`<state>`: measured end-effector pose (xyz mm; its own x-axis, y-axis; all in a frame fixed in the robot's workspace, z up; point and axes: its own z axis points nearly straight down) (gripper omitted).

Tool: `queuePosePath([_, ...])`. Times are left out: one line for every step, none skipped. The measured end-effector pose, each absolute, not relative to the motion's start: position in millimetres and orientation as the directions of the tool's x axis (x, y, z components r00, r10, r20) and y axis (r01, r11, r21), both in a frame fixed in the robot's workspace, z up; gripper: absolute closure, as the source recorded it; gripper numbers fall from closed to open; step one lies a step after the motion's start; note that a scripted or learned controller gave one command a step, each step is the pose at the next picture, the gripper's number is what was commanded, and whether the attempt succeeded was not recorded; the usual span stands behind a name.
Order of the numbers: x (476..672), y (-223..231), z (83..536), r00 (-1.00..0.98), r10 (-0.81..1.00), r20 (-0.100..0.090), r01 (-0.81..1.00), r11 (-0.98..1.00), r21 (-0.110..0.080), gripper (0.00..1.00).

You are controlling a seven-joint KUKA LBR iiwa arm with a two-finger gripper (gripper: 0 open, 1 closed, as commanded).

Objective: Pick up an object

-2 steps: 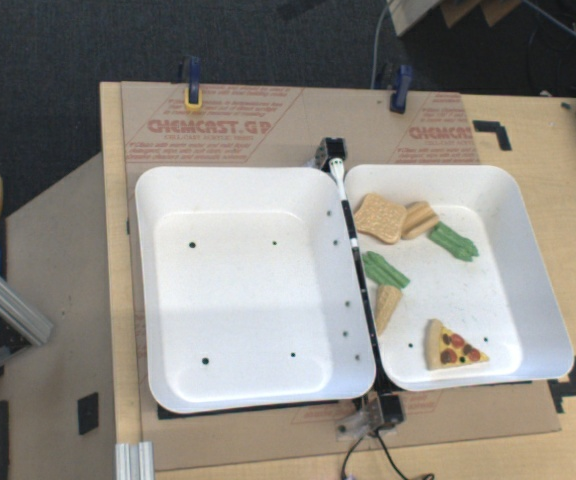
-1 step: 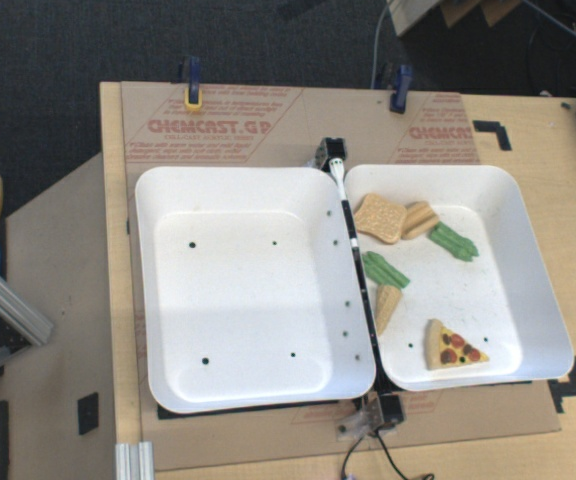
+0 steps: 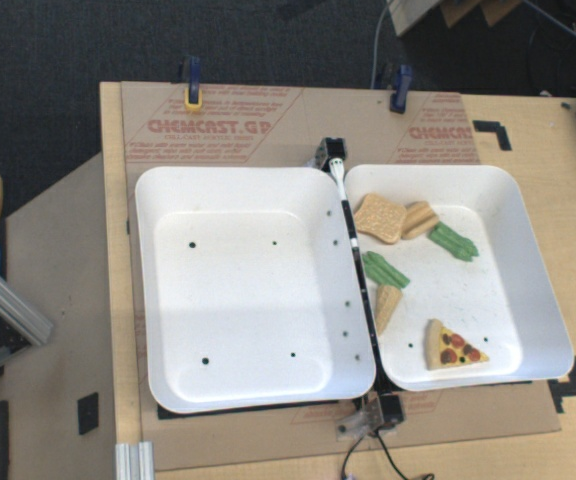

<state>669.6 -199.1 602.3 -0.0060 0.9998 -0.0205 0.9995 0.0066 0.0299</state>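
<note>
A cardboard-covered bench (image 3: 268, 118) bears two white bins (image 3: 158, 268), the right bin (image 3: 528, 258) holding toy food (image 3: 454, 347)

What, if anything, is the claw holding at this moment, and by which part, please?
It cannot be told from this view. All the visible items, including the pizza slice, toast and two green pieces, lie loose in the right bin.

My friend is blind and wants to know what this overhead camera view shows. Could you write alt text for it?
Two shallow white bins sit side by side on a bench: the right bin holds toy food, namely a slice of bread, two green pods, a pizza slice and two tan pieces. The left bin lies beside it, their rims meeting.
</note>
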Motion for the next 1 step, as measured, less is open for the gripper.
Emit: queuePosePath([670.1, -198.4, 613.4, -0.007, 1.0, -0.024, 0.999, 0.008, 0.035, 1.0])
